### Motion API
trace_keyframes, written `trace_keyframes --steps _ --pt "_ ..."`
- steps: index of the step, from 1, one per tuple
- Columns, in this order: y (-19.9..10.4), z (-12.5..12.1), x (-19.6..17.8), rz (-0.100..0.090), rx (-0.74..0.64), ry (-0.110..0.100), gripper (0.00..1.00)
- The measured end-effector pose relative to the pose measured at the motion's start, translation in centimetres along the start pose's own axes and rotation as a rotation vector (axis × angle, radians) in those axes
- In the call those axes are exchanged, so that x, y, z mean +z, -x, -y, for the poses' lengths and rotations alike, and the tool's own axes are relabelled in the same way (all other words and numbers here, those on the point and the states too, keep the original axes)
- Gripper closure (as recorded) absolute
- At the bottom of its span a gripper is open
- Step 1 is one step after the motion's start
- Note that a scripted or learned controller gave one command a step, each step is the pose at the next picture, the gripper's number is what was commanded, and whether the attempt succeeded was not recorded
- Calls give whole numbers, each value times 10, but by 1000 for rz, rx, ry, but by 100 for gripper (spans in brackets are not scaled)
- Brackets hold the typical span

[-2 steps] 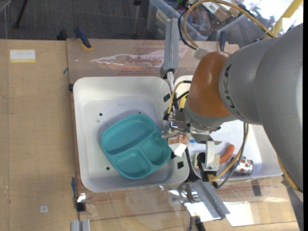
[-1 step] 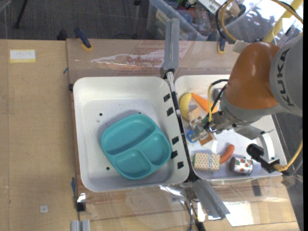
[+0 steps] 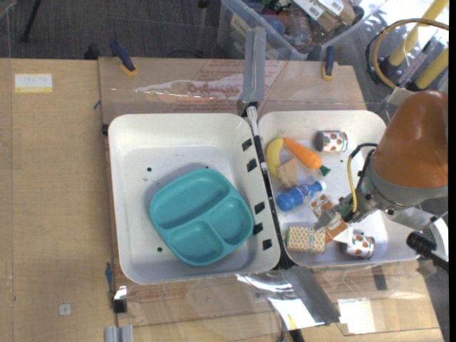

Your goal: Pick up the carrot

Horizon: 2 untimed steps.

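carrot (image 3: 302,153) | right bin (image 3: 370,123), upper part | well apart from jaws (image 3: 338,223)

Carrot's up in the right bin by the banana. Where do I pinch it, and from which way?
Probably pinch the carrot across its thick orange middle, coming straight down from above. It lies flat and slanted, green tip lower right. Close across its narrow width; the banana crowds its left end, so stay clear of that end.
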<state>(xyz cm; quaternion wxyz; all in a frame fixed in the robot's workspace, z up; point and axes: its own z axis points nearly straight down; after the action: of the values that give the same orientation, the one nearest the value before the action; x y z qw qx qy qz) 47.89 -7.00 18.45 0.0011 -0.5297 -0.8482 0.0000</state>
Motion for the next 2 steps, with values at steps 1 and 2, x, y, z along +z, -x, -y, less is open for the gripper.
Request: trace_keyframes --steps 1,2 --pt "-19 -93 -1 2 124 3 100" --pt "2 -144 -165 5 -117 5 100"
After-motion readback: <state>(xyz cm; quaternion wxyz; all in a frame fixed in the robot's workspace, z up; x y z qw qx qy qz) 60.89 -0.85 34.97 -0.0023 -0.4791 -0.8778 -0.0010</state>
